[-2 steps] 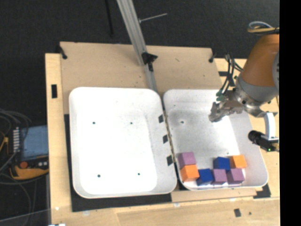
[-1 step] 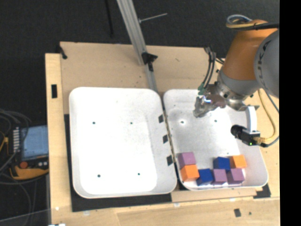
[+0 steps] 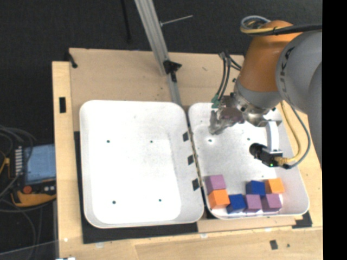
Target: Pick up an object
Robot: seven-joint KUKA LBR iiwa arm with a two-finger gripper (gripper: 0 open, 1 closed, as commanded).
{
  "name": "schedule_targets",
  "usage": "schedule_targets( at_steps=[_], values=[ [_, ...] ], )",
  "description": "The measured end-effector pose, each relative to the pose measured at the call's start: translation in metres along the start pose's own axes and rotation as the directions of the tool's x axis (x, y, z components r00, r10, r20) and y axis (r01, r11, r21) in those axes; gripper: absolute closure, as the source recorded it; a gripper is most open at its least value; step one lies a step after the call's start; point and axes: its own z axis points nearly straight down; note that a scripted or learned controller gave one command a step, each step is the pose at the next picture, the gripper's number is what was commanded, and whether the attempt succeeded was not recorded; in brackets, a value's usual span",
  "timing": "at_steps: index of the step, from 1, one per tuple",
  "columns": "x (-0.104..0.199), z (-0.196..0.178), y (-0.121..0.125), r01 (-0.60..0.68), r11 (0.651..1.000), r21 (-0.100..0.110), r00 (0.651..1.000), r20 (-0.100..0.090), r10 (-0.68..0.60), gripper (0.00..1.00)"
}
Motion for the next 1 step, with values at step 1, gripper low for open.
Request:
schedule_targets(
  at_steps=[1],
  values=[
    [0.0460, -0.0092, 0.0016, 0.001, 1.000, -0.001, 1.000, -0.001, -0.001, 1.00]
  ],
)
